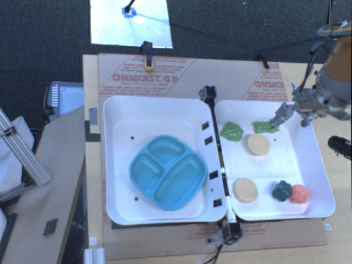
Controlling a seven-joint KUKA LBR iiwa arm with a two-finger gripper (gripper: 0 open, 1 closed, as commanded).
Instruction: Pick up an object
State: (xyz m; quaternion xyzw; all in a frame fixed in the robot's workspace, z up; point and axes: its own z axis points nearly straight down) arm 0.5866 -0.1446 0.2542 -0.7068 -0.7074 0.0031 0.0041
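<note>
The counter (258, 70) carries two white bins side by side. The left bin (118, 111) holds a blue divided plate (168, 171) lying flat near its middle. The right bin (313, 158) holds six small things, and all places here are given from the tan disc (258, 144) near its upper middle. A light green lump (231, 131) sits just up-left of the disc. A flat green piece (265, 127) lies just above it, near the bin's far wall. A second tan disc (245, 190) lies well below and a little left. A dark green lump (282, 190) and a pink ball (299, 193) sit touching each other, well below and to the right. The gripper (291, 113) hangs up-right of the disc, its fingers spread apart; one fingertip (276, 120) reaches the flat green piece, and nothing sits between the fingers
</note>
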